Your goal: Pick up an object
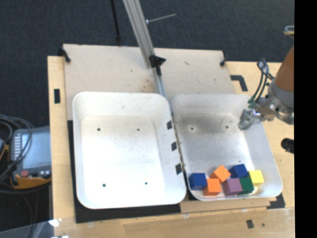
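Several small coloured blocks lie clustered in the near corner of the right bin (218,133): a blue block (197,180), two orange ones (222,172) (213,185), a purple one (232,186), a green one (246,184), a second blue one (239,170) and a yellow one (256,177). My gripper (246,119) hangs over the right bin's far right edge, well above and behind the blocks. Nothing shows between its fingers.
The left bin (124,148) sits beside the right one. A slanted aluminium rail (141,29) rises from the bench behind the bins. A controller pendant (29,152) and cables lie off the bench at the left.
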Available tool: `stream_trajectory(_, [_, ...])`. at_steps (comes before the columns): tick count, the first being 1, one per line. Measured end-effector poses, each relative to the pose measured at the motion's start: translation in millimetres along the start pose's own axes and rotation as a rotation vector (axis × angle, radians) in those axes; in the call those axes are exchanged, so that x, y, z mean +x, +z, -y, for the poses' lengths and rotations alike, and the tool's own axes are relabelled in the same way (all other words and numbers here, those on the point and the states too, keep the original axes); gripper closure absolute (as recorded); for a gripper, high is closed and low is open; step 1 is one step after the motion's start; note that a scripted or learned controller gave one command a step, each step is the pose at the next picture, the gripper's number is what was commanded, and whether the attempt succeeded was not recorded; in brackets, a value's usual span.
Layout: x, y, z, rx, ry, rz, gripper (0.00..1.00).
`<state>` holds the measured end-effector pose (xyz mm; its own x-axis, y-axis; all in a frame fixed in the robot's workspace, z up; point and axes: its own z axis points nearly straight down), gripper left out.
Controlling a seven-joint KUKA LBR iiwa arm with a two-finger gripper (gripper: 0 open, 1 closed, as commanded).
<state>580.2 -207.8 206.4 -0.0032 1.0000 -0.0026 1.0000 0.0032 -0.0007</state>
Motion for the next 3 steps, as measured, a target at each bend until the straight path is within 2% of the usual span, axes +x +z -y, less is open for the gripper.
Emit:
stream_trajectory(2, [94.6,-20.9,-2.6,-0.002,-0.005,-0.005,1.00])
stream_trajectory(3, [137.6,-24.0,8.5,0.000,-0.003,-0.004,1.00])
